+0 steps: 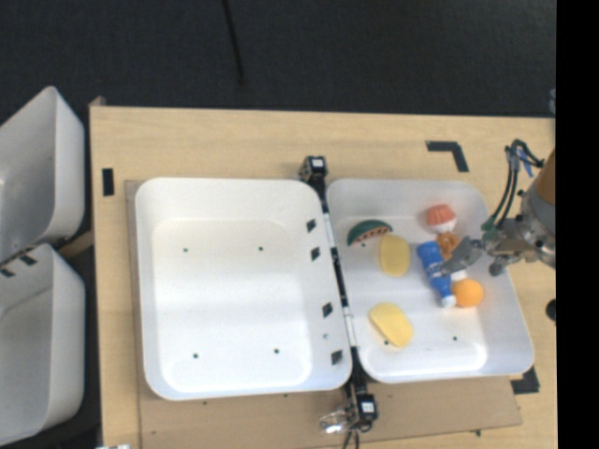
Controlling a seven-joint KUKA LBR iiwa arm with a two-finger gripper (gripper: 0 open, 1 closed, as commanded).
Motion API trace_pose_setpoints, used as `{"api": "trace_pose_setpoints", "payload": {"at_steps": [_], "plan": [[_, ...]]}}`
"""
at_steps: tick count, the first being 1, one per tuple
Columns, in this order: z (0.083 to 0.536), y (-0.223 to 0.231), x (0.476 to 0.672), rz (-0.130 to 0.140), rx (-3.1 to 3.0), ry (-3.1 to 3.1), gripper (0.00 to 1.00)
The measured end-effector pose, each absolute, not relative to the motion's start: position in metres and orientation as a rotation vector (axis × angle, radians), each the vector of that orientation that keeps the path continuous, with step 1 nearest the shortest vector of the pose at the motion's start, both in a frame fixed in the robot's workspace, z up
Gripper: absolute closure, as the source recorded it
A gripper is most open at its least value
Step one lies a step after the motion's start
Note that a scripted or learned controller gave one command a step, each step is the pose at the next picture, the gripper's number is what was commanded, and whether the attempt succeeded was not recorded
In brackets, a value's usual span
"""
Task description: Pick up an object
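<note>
The right bin [487,344] holds several small objects. A blue bottle-like piece [432,271] lies near its middle, with an orange ball [467,294] just right of it. Farther back sit a red and white item [441,217] and a small orange piece [449,243]. Two yellow pieces lie to the left, one [395,255] by the blue piece and one [391,325] nearer the front. A watermelon-slice toy [370,232] rests near the divider. My gripper [468,256] reaches in from the right, low over the blue piece and the orange ball.
The left bin [168,363] stands beside the right one, across a hinged divider [332,279]. Wooden bench [206,143] surrounds both bins. White containers [37,176] stand off the bench at the far left. Cables [513,171] hang by the arm.
</note>
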State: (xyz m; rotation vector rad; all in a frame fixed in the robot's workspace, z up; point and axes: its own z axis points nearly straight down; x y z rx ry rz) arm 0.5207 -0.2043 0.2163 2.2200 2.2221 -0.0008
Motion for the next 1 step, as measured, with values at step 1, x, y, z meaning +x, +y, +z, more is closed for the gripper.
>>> {"api": "trace_pose_setpoints", "payload": {"at_steps": [1], "plan": [[0.0965, -0.1581, 0.5013, 0.0, 2.222, 2.225, 0.0]]}}
